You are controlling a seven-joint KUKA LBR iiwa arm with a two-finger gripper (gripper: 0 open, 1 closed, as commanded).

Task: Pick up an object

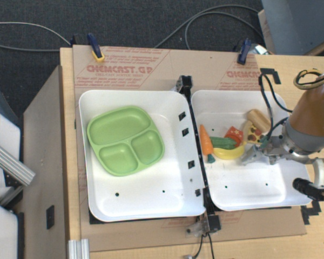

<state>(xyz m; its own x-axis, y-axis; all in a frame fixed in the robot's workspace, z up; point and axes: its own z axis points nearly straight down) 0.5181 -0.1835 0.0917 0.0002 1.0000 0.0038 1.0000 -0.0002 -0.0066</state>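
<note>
Here we look down on two white bins set side by side on a bench covered with printed cardboard. The left bin (97, 198) carries a light green divided plate (125, 140) with three compartments, lying flat toward the bin's upper left. The right bin (248, 193) holds a small cluster of toy foods near its upper left part: an orange carrot (206, 140) lying along the bin's left wall, a green vegetable piece (222, 142) just beside it, a yellow banana (229, 153) curving below both and touching them, a small red piece (234, 134) above the green one, and a tan bread-like roll (258, 118) toward the top, with a yellow and red item (253, 133) just under it.

The arm enters from the right, its orange band (313, 109) above the grey wrist. We see the gripper (254, 154) low in the right bin, just right of the banana's tip and below the yellow and red item. Its metal parts blur together against the white floor, so we cannot tell whether the jaws stand apart or together, and we see nothing plainly between them.

Blue clamps (95, 47) pin the cardboard at the far edge, and grey cables (205, 20) trail across the dark floor behind.
</note>
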